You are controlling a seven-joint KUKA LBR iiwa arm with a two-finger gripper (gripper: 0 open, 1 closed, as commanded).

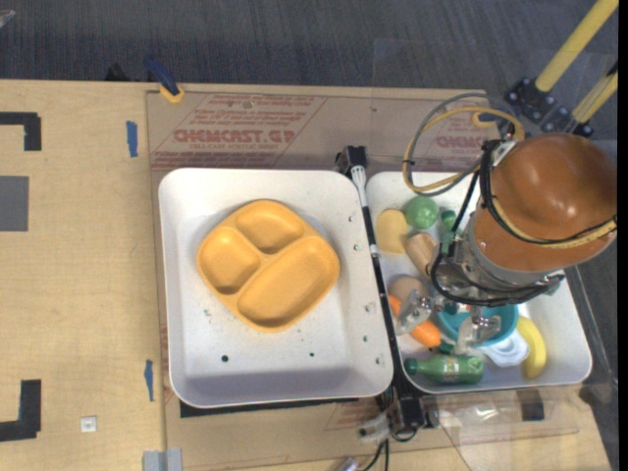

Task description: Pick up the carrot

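Two shallow white bins side by side on the desk, parted by a dark seam. Left bin: holds a yellow-orange divided plate with three compartments, lying near the middle, tilted as seen from above, nothing in its compartments. A few small dark specks on the bin floor below the plate.

Right bin: crowded with small play-food pieces. Near the top left corner, a pale yellow rounded piece, with a green ball just beside it to the right. Below those, a tan cylinder-like piece, and lower still a brownish rounded piece. Carrot, orange, lying in the lower left part of this bin, just beside the metal fingers. Along the bottom wall, a green bottle on its side. To the right, a teal object partly covered by the arm, a white and light blue round thing, and a yellow banana against the lower right corner.

Grey arm with orange dome hanging over the right bin, cables looping around it. End effector down among the toys, fingers slightly apart, one close to the carrot and the other near the teal object; nothing visibly held between them. Cardboard sheet with red lettering beneath both bins.
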